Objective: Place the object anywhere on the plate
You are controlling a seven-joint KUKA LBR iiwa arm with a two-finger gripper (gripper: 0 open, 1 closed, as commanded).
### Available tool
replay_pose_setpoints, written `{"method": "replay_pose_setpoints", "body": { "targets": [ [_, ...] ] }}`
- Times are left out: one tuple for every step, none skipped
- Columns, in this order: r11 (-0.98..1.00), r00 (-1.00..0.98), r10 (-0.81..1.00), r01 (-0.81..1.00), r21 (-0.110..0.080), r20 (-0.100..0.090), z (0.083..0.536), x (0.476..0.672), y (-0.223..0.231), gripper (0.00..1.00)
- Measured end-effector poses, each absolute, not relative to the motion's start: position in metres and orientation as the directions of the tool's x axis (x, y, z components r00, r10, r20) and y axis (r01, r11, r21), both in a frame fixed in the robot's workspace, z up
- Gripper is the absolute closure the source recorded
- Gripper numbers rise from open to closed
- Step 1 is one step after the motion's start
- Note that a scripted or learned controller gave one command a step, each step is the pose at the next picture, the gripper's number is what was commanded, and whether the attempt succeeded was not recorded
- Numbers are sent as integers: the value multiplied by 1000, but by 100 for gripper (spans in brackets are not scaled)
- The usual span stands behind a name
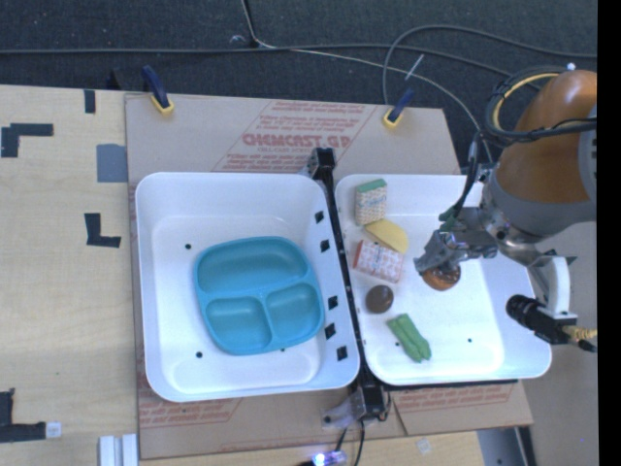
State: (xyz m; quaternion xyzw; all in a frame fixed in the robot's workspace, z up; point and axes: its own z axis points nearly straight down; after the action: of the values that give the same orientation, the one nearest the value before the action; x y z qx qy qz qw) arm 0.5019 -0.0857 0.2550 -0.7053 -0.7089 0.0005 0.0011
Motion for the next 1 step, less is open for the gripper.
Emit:
{"method": "replay_pose_setpoints", "body": {
  "targets": [
    [6, -6, 1000, 1000, -1, 1, 255, 497, -35, 100]
  ]
}}
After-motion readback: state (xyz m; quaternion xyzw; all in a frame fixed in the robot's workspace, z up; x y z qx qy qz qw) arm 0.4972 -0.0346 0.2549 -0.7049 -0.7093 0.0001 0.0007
